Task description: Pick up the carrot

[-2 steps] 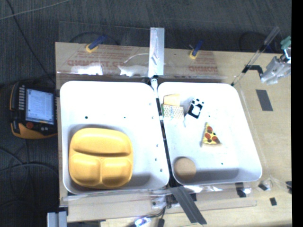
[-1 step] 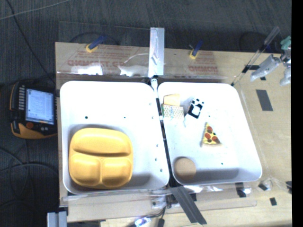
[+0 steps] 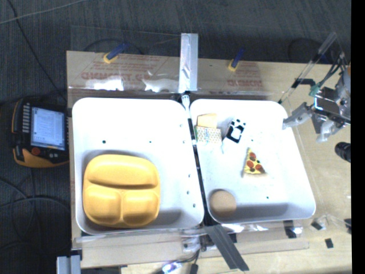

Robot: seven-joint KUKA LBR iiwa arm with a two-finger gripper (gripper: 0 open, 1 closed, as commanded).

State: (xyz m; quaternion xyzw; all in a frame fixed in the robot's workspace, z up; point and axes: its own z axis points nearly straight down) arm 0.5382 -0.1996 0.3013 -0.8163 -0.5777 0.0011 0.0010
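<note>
Left bin (image 3: 131,124) holds a yellow loaf (image 3: 121,190); right bin (image 3: 279,176) holds a pizza slice (image 3: 254,163), brown ball (image 3: 222,201), small box (image 3: 207,128) and black-and-white piece (image 3: 235,130). The gripper (image 3: 322,121) hangs beyond its right rim, grip state unreadable.

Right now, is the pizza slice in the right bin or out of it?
In. The pizza slice lies flat on the right bin's floor, apart from the other items.

I can read no text from here. Red lettering runs across the clear plastic sheet (image 3: 171,73) taped to the board behind my two bins, but it is too faint and blurred to make out. The lit screen of the teach pendant (image 3: 40,132), lying left of the left bin (image 3: 131,110), shows rows of content too small to read.
</note>
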